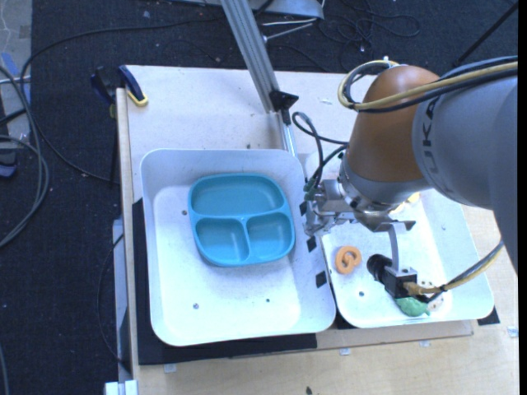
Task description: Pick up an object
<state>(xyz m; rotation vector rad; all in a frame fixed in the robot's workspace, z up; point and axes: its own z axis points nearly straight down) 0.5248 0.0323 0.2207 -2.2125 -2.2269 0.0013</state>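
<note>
Jaws first: honestly can't tell if they're spread or pressed together, since the wrist (375, 183) of the arm (395, 138) sits right on top of them from this angle. Nothing visibly pinched either, so I'd call the pick not yet made.

Layout on the bench (198, 105): the wrist hangs over the seam between the two bins, at roughly 10 o'clock of the right bin (453, 229). An orange ring (347, 259) lies in that bin around 8 o'clock, just beside the near wall. A green lump (412, 306) sits at about 6 o'clock, close to the front rim. In the left bin (222, 295) a blue plate (243, 219) with three sections sits a bit toward 12 o'clock of centre.

If it were me I'd go for the ring, since it's nearest to the wrist. My guess at doing it well:
- shift toward 5 o'clock so the jaws centre over the ring, clear of the bin wall
- come straight down with the jaws wide, one side through the hole or both outside it
- close fully before lifting, since it's flat and could skate away

The plate looks too wide and shallow to grab anywhere but its rim.
</note>
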